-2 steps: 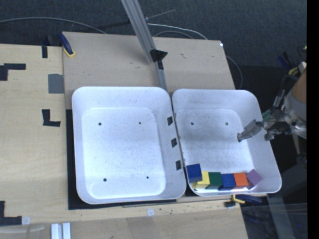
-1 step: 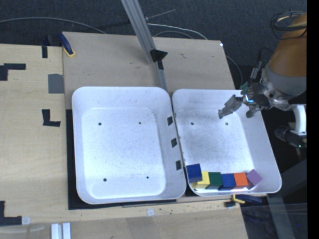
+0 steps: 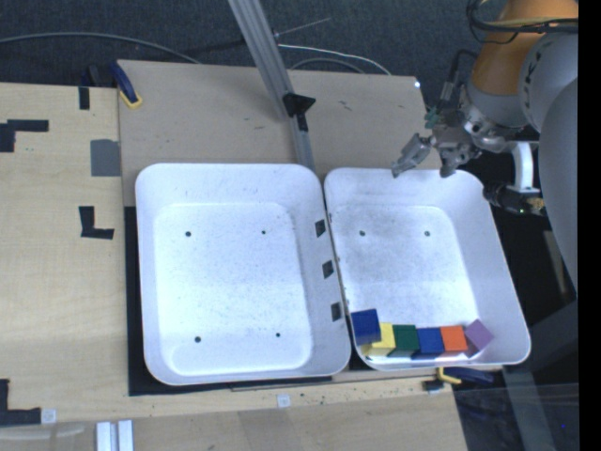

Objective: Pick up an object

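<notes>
We see the gripper (image 3: pixel 425 161) spread open, holding nothing, over the right bin's (image 3: pixel 495 242) far rim, well apart from the coloured blocks (image 3: pixel 418 336) along its near wall.

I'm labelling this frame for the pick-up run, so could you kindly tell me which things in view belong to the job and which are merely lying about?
Belonging to the job:
- end effector, open, above the right bin's far rim
- blocks along the right bin's near wall: blue, yellow, green, second blue, orange, purple

Lying about:
- left bin
- metal pole
- clamp at the board's far left corner
</notes>
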Controlling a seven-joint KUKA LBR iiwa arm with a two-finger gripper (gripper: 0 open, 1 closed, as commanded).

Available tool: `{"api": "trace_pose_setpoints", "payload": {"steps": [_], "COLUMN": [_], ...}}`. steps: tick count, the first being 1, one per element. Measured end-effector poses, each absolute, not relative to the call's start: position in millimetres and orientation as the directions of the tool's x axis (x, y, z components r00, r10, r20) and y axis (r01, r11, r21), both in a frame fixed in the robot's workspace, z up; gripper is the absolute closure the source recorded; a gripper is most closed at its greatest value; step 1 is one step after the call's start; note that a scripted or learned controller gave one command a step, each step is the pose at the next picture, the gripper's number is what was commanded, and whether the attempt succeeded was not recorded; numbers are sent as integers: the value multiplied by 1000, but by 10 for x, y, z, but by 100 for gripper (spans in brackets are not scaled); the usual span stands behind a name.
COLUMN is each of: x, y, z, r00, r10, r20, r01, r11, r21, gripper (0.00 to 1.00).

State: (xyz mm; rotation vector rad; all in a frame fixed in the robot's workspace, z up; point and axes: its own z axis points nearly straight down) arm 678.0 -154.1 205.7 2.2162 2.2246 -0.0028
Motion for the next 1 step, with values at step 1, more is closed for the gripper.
{"api": "trace_pose_setpoints", "payload": {"steps": [1], "x": [6762], "y": [-1541], "z": [2083], "r00": [-2], "r10": [1000], "r20": [-2], "r01": [1000], "r11": [2], "r21": [-1], "gripper": [0]}}
